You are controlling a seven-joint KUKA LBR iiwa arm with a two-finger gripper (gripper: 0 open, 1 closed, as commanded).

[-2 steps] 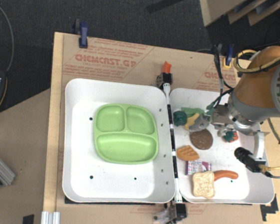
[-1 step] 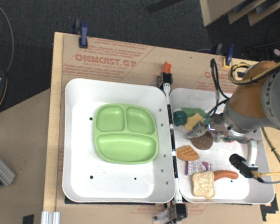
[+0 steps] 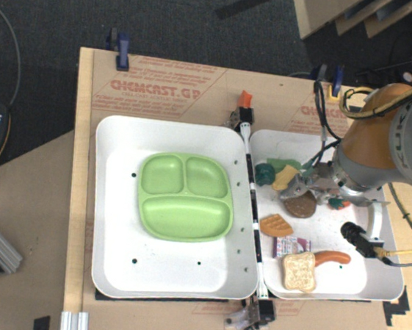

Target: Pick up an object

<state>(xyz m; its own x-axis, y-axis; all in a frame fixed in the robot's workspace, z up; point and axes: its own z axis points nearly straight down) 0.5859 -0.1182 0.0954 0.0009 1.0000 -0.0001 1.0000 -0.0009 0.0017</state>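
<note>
I have the gripper low in the right white bin, over a round brown patty-like piece, likely my target; whether the jaws are clenched I cannot tell. Toy food crowds that bin: a yellow wedge just beside, toast slice nearer me. The left bin's green divided plate leaves open floor around it.

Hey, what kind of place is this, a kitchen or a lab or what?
Most likely a robotics lab, not a kitchen. A grey and orange arm reaches over two white bins on a clamped board, the food looks like toys beside a green divided tray, and cables trail across dark carpet.
</note>
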